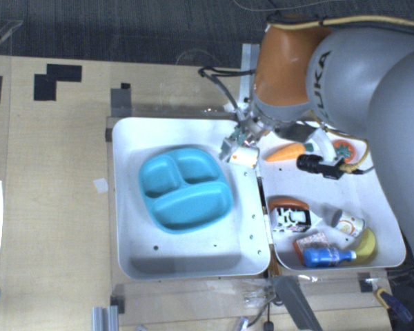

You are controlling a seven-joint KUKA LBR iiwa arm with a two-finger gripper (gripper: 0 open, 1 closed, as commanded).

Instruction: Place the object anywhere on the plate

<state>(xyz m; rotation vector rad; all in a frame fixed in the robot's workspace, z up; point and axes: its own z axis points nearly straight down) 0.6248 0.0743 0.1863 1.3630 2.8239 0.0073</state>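
Note:
A blue plate [186,188] with three compartments lies in the left bin [134,143]. My gripper [239,145] hangs over the wall between the two bins, just off the plate's upper right rim. It is shut on a small pale block [243,157] that sits at its fingertips, beside the plate rather than over it. The grey arm with its orange band comes in from the upper right and hides the far part of the right bin.
The right bin [386,205] holds an orange carrot [284,152], a brown-topped black and white item [290,214], a small can [348,223], a banana [365,243], a blue bottle [326,256] and a red packet [310,241].

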